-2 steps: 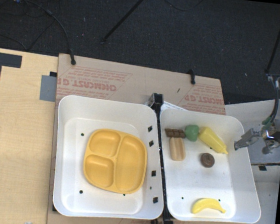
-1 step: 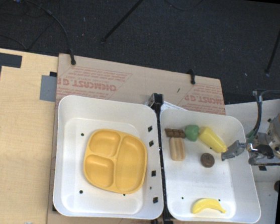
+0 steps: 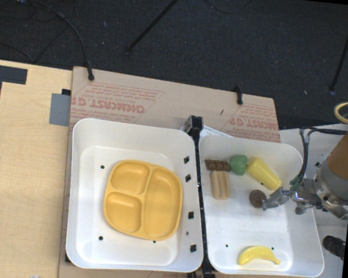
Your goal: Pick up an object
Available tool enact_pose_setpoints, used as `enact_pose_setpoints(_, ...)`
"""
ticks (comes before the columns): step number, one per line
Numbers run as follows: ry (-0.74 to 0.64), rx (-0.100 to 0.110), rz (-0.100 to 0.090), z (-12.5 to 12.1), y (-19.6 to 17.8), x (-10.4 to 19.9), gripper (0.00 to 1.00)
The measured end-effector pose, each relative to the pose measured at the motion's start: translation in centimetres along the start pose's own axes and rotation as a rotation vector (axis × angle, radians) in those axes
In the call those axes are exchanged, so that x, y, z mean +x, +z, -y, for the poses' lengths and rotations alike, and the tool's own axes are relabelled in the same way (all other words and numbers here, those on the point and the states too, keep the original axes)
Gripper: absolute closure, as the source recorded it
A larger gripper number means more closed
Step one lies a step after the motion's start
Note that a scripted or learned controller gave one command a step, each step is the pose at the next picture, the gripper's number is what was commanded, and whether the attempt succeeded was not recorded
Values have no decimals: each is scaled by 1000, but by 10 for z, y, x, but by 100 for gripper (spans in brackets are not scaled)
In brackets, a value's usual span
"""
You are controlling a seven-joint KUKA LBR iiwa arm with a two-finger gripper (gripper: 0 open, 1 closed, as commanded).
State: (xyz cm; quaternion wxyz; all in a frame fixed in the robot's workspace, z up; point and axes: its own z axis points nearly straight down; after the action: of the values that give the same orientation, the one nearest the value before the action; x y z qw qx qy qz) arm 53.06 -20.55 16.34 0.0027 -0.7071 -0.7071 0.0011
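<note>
The right bin holds several small items. These are a brown chocolate bar, a green ball, a yellow block, a tan wooden piece, a small brown round piece and a yellow banana. My gripper reaches in from the right, low over the bin's right side. It stands open, and one fingertip lies just beside the brown round piece. Nothing is between the fingers.
The left bin carries a yellow divided plate. A black divider runs between the two bins. Cardboard lies under them. The arm's orange band and cables sit at the right edge.
</note>
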Motion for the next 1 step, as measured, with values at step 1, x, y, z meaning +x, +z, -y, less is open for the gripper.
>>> enact_pose_setpoints(1, 0, 0, 0, 5, 43, 2, 0)
